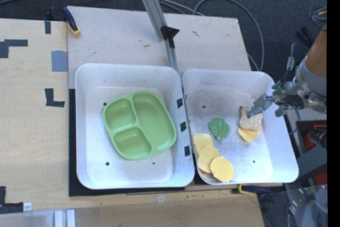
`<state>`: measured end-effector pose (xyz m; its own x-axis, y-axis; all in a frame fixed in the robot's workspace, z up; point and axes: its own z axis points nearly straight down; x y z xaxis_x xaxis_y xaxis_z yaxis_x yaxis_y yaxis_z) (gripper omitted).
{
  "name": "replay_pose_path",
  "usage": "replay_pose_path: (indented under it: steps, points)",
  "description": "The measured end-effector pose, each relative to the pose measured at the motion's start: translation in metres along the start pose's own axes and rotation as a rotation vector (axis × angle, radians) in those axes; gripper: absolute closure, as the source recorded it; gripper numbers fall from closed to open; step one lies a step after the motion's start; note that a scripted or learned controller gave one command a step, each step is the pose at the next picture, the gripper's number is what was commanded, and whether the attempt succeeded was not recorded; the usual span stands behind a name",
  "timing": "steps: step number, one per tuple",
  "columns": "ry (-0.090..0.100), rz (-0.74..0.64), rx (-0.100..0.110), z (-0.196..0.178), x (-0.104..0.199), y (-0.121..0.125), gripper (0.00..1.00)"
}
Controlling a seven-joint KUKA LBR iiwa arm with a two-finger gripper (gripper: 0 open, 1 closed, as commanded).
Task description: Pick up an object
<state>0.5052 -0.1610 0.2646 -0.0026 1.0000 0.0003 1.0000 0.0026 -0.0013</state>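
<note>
Pincer (258, 107) sits right over the tan slice (251, 123) in the right bin (276, 167), can't tell its state tbh. Slice lies on a yellow piece (246, 135), near the green leaf (218, 128).

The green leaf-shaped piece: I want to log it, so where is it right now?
In the camera view the green leaf-shaped piece lies in the right bin, near its middle, just above the yellow slices and left of the tan piece.
</note>
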Motion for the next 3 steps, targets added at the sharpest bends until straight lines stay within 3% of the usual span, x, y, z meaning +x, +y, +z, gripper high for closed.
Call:
replay_pose_path:
  steps: [1,3]
  points:
    - [0.0,0.0,0.0,0.0,0.0,0.0,0.0]
    - [0.002,0.001,0.008,0.124,0.01,-0.007,0.0]
